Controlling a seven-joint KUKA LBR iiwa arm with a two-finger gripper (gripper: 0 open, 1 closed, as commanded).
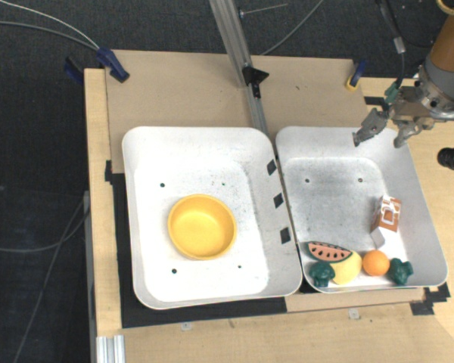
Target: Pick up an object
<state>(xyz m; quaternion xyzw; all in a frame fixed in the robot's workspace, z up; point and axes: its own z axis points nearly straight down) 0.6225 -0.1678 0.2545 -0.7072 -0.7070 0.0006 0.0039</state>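
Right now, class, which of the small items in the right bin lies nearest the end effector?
The orange-and-white carton, lying apart from the rest, up the bin's right side toward the end effector.

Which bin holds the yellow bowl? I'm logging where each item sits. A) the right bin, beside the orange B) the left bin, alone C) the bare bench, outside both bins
B: the yellow bowl sits by itself in the left bin, while the orange lies in the right bin.

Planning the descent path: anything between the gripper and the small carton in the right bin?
No. In the camera view, bare speckled bin floor separates the gripper from the carton.
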